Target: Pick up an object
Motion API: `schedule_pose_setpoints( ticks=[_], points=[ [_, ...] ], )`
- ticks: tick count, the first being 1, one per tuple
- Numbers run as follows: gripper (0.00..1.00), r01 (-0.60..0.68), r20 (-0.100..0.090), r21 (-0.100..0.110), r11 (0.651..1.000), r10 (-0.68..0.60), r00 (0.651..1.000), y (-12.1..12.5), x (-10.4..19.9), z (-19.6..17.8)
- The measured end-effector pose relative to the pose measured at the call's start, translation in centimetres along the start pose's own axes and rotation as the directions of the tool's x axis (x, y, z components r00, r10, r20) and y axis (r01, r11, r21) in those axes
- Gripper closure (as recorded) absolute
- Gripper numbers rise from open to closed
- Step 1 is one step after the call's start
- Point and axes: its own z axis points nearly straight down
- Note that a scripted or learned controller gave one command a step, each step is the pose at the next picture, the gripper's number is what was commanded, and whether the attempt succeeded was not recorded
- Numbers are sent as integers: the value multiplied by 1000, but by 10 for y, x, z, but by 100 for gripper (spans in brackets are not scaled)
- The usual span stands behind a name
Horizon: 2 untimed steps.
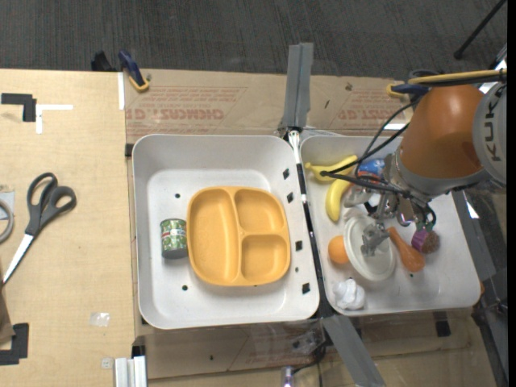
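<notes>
My gripper (374, 237) hangs low in the right bin (459, 285), over a white bowl (364, 266). Around it lie a banana (334, 198), an orange ball (339, 251), an orange carrot-like piece (406, 251), a purple object (425, 240) and a crumpled white object (349, 294). A blue item (372, 168) is partly hidden under the arm's cables. The left bin (153, 297) holds a yellow divided plate (239, 236) and a small green can (173, 238) beside the plate's left edge. I see nothing lifted off the bin floor.
The arm's orange band (442, 139) covers the right bin's far right corner. A grey post (297, 87) stands behind the wall between the bins. Scissors (40, 210) lie on the bench far left, and a blue clamp (133, 69) sits at the back.
</notes>
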Motion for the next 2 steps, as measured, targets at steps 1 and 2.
schedule_pose_setpoints(
  ticks=[1, 2],
  points=[
    [0, -19, -19, -7, 1000, 19, 1000, -67, 53, 21],
    [0, -130, -17, -6, 991, 130, 991, -9, -39, 23]
  ],
)
